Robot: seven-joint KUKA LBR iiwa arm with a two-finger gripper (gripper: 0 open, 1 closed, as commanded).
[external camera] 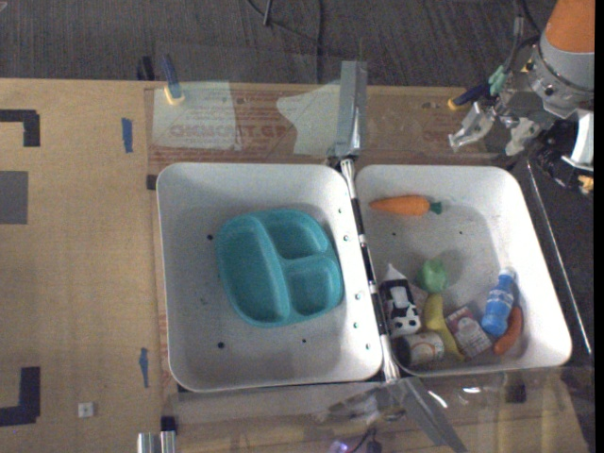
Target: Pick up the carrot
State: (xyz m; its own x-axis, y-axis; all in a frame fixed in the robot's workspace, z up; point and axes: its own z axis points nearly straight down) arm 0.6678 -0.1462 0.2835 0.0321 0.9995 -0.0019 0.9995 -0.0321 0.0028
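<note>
Camera view: carrot lies untouched near the back edge of the right bin, well apart from the hand, which hangs spread wide and empty over the surface beyond that bin's back right corner; pickup not started, and no label is readable.

You see arm in upper right corner of frame. Orange band at very top, light grey ring beneath it. Below that, darker wrist block, black and white parts at right edge. Gripper pale silver-white, two short fingers on metal bracket. Blue and yellow fitting at its upper left side. Thin dark cables run along wrist. Detail too blurred for screws or markings.
</note>
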